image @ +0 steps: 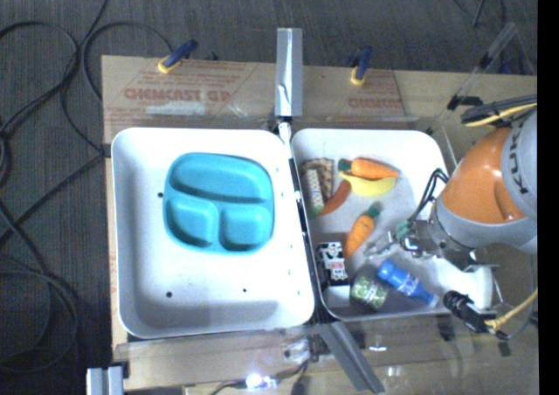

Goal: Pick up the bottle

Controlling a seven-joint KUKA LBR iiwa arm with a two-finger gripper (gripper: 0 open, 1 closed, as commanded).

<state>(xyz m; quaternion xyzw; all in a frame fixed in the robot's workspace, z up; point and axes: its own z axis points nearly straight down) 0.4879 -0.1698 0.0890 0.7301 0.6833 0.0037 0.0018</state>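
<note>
Blue-capped, the bottle (395, 285) lies on its side at the lower edge of the right bin (419, 144), beside a green object (369, 292). The jaws (403, 240) hang just above it; whether they are spread cannot be told. Carrots (359, 232) lie nearby. The left bin (140, 297) holds a blue tray (220, 202).

A divided tray (218, 202) lies in the left bin (140, 297); the bottle (403, 284) lies in the right bin (428, 144).
</note>
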